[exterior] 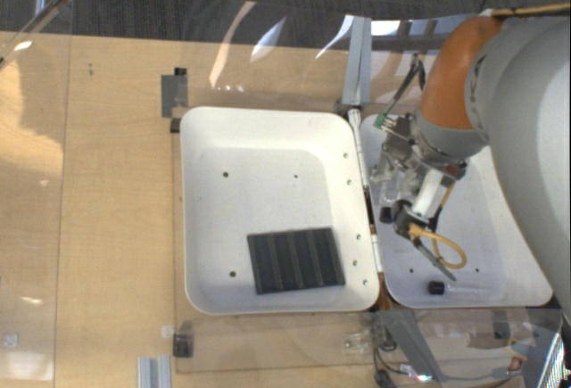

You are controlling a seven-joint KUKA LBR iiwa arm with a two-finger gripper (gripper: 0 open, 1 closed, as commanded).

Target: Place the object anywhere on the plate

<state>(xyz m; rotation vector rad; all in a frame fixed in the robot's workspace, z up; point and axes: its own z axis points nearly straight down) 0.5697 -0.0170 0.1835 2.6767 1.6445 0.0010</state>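
Note:
A dark grey ribbed plate (295, 260) lies flat in the front part of the left white bin (205, 199). In the right bin (486, 275), a small black object (435, 288) rests near the front edge. My gripper (389, 188) hangs over the left side of the right bin, close to the wall between the two bins. It is behind and to the left of the small black object, clearly apart from it. I see nothing held at the gripper.
The grey arm with its orange band (451, 83) covers the back and right of the right bin. A metal post (359, 65) stands behind the divide between the bins. Bare wooden bench (89, 199) lies to the left.

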